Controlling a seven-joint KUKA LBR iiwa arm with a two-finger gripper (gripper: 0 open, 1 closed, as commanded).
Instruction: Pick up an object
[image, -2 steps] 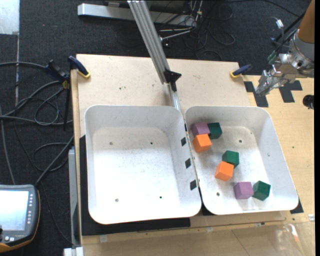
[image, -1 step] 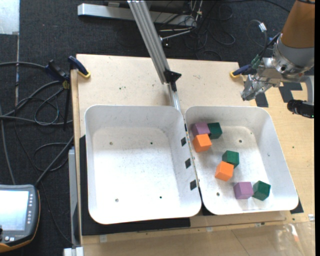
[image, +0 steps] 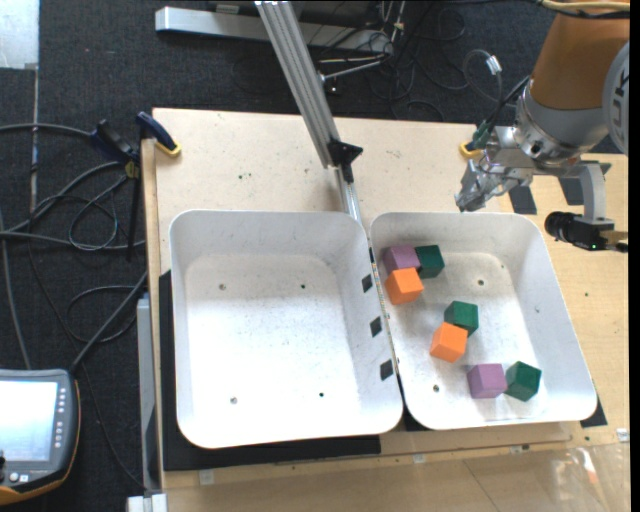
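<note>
The right bin (image: 556, 285) holds several small cubes. A purple cube (image: 400, 258), a green cube (image: 430, 261) and an orange cube (image: 405, 285) cluster near its left wall. A second green cube (image: 462, 316) and orange cube (image: 449, 342) lie in the middle. Another purple cube (image: 487, 380) and green cube (image: 523, 380) sit near the front right corner. My gripper (image: 474, 197) hangs above the far rim of the right bin, well clear of the cubes, with nothing visible between its fingers.
The left bin (image: 200, 300) stands beside the right one, sharing a middle wall. A slanted metal pole (image: 305, 80) crosses the bench's back. Cables and a clamp (image: 150, 130) lie at the far left; a pendant screen (image: 30, 425) sits bottom left.
</note>
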